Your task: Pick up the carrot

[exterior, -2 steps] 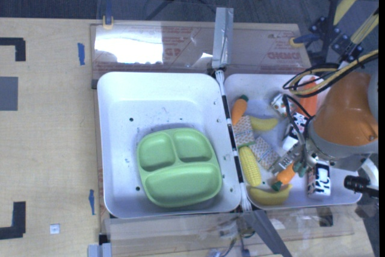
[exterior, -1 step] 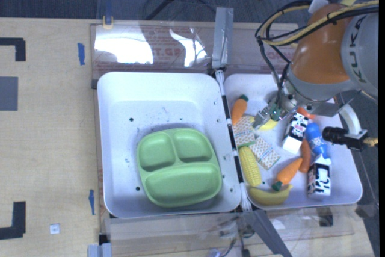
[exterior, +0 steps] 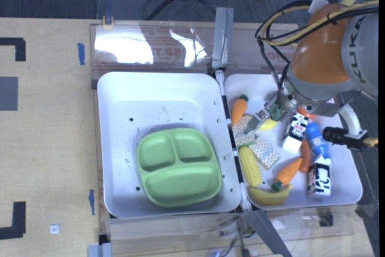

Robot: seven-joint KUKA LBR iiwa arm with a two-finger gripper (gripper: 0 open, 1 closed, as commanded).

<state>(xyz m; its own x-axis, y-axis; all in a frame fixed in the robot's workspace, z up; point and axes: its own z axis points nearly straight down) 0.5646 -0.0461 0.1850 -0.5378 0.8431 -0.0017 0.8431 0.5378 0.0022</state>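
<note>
Two orange carrots lie in the right bin [exterior: 352, 186]. One carrot [exterior: 239, 110] with a green top rests by the bin's left wall near the back. The other carrot [exterior: 289, 171] lies slanted near the front, its green end touching a banana [exterior: 269, 196]. My gripper [exterior: 269, 114] hangs low over the bin's middle, just right of the back carrot and above a patterned packet [exterior: 244, 126]. Nothing orange shows at its tip. The grey arm with its orange band [exterior: 322, 51] covers the bin's back right part.
A corn cob [exterior: 249, 165], a second packet [exterior: 265, 152], a cow-print milk carton [exterior: 296, 129] and a blue-capped bottle [exterior: 319, 165] crowd the right bin. The left bin [exterior: 120, 99] holds a green divided plate [exterior: 178, 167]. A clear wall stands behind it.
</note>
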